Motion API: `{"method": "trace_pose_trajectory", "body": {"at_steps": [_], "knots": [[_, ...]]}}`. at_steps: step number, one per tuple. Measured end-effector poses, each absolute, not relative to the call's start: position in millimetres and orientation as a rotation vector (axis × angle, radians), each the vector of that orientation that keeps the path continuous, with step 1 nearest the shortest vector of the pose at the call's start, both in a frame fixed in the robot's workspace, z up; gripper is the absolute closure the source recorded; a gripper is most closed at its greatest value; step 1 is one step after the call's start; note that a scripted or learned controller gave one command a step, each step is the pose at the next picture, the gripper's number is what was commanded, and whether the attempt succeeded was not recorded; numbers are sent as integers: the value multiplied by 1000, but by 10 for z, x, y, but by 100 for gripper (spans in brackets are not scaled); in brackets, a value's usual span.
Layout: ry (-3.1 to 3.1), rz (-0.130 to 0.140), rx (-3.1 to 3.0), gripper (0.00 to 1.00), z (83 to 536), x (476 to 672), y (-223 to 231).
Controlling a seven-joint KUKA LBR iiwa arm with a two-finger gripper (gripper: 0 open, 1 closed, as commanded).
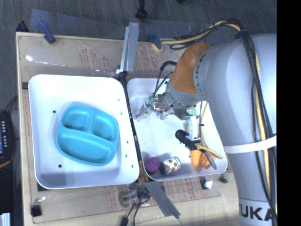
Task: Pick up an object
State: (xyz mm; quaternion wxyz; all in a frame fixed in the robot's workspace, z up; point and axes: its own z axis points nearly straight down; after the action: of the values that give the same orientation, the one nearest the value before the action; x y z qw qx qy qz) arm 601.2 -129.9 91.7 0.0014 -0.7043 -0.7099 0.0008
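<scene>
Over right bin [154,138]: jaws sit low near its far left corner, above bare floor; wide or narrow cannot be told.
Candidates: purple ball [152,164], patterned can [171,165] and orange piece [201,159] lie along the near wall, well apart from the jaws.
Left bin [42,126]: blue divided tray [88,134], probably too broad to grasp.
Good approach: likely rise, cross to the near wall, then descend on the can, closing along the wall so neither the wall nor the ball is struck.
</scene>
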Motion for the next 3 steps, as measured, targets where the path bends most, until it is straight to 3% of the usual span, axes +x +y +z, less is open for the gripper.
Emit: {"method": "trace_pose_trajectory", "body": {"at_steps": [1, 2, 3], "knots": [[-2226, 4, -2210, 0, 909, 5257, -1252], [-2227, 6, -2263, 0, 981, 4793, -1085], [-2226, 5, -2229, 0, 935, 5460, -1145]]}}
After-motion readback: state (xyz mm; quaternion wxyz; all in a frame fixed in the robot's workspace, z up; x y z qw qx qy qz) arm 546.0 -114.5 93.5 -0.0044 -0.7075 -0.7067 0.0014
